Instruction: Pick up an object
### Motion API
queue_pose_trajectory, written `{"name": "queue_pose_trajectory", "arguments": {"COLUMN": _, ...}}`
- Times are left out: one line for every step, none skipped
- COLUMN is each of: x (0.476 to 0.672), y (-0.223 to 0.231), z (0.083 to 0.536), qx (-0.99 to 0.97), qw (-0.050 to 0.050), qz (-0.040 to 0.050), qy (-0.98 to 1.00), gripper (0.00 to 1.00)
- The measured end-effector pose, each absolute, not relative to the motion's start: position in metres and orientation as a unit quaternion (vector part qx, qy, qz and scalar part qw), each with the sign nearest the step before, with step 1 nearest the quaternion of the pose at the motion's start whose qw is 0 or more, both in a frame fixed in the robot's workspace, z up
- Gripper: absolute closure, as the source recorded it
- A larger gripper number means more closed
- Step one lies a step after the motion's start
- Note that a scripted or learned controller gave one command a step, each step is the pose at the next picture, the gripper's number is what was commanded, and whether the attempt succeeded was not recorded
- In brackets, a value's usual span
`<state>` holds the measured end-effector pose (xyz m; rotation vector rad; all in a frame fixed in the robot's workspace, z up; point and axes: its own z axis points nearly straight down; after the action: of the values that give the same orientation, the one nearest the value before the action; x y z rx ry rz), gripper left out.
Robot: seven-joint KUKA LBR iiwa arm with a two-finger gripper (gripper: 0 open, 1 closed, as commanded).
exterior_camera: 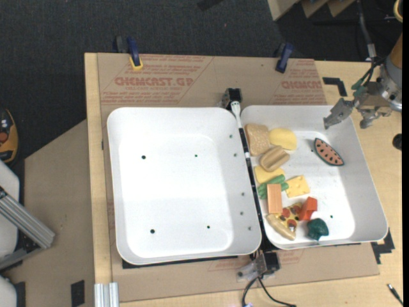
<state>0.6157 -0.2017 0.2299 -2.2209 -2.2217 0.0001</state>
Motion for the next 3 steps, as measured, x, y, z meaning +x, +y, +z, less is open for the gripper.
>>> {"name": "queue_pose_trajectory", "arguments": {"x": 0.604, "y": -0.216, "z": 0.093, "qx": -0.708, "qw": 0.006, "qz": 0.002, "qy": -0.707, "gripper": 0.0}}
{"name": "queue_pose_trajectory", "arguments": {"x": 0.615, "y": -0.111, "z": 0.084, "qx": -0.704, "qw": 0.003, "qz": -0.0009, "qy": -0.71, "gripper": 0.0}}
{"name": "queue_pose_trajectory", "arguments": {"x": 0.669, "y": -0.116, "z": 0.085, "qx": -0.706, "qw": -0.002, "qz": -0.0009, "qy": -0.708, "gripper": 0.0}}
